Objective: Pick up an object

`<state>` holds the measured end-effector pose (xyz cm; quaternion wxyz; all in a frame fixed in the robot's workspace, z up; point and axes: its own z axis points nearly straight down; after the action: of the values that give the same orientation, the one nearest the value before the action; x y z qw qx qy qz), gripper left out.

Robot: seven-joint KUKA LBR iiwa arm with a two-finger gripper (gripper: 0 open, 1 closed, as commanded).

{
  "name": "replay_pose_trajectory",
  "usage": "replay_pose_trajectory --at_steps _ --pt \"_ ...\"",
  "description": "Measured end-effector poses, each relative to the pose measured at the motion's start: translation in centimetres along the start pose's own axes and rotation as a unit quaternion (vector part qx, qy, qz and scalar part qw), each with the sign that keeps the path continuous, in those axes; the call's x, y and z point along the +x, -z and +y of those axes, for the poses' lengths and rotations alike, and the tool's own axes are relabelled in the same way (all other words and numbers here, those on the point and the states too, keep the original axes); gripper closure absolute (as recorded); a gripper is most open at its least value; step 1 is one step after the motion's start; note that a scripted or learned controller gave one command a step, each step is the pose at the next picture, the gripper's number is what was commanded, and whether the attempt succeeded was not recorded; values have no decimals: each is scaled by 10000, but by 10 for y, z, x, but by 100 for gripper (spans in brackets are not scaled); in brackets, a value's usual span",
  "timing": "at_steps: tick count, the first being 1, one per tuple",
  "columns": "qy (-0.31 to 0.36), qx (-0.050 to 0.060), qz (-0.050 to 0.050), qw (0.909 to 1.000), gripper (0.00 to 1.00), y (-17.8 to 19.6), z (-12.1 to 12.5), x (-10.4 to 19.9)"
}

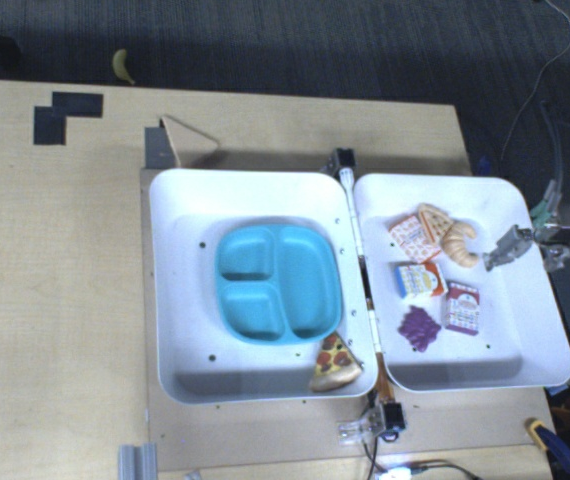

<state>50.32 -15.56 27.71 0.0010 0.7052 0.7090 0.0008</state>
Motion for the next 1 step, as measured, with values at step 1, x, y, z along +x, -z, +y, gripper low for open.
replay_pose_trajectory --at_steps 1 --pt "-16 16 6 10000 0 -121 -5 -10"
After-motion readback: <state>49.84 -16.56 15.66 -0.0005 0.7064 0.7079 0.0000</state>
